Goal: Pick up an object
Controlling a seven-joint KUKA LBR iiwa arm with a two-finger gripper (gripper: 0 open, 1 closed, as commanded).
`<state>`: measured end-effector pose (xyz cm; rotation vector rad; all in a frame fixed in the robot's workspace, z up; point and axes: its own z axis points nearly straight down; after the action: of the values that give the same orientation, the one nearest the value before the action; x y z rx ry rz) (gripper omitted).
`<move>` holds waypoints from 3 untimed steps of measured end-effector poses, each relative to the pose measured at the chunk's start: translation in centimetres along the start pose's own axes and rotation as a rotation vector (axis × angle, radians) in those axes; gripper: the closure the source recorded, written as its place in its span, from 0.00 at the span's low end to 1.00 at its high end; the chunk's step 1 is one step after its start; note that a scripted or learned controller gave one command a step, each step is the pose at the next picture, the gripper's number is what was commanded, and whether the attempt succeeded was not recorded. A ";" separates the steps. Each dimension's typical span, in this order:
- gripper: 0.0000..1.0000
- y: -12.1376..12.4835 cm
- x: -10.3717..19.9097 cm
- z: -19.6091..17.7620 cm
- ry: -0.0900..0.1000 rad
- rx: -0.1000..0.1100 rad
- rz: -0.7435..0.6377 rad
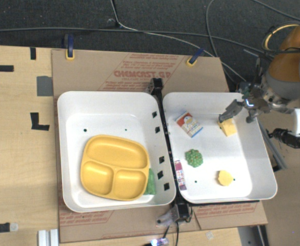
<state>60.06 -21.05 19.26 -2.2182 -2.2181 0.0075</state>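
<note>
Yellow tray (115, 167) in left bin (67, 106) | right bin (262, 188): toys | end effector (233, 113) state unclear

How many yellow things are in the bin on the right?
2. A pale yellow block lies near the bin's far right side, just below the tool. A round yellow piece lies near the front. Anything under the tool would be hidden.

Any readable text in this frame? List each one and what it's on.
"CHEMCAST GP", red print, partly legible, on the brown board under the bins; smaller red lines below it are too blurred to read.
Small carton in the right bin: printing too small to read.
Pink packet: print unreadable.
</note>
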 end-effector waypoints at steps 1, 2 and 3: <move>0.00 -0.5 0.3 4.5 0.000 -0.001 -0.001; 0.00 0.2 1.0 9.6 0.000 -0.002 -0.002; 1.00 0.3 1.0 8.3 -0.001 -0.005 -0.003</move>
<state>60.30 -20.09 10.98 -2.2177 -2.2247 0.0034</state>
